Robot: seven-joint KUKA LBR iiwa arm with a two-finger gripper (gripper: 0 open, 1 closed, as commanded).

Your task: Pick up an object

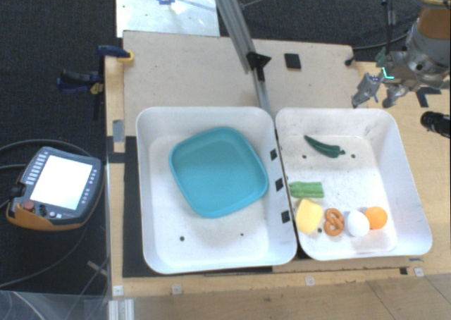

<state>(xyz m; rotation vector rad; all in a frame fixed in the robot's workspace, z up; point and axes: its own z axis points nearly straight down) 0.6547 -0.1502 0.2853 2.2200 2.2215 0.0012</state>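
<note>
Six small items lie in the right-hand shallow white bin (pixel 402 170): a dark green pepper (pixel 324 146), a light green block (pixel 306 189), a yellow lemon-shaped piece (pixel 309 216), a brown pretzel (pixel 333 222), a white egg (pixel 357 223) and an orange ball (pixel 377 217). Open and empty, the tool (pixel 378 93) hovers above this bin's far rim. A turquoise square plastic plate (pixel 218 170) occupies the left white bin (pixel 158 227).

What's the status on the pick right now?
Gripper open, above right bin's far rim, holding nothing. Green pepper nearest, untouched. Nothing in the way.
</note>
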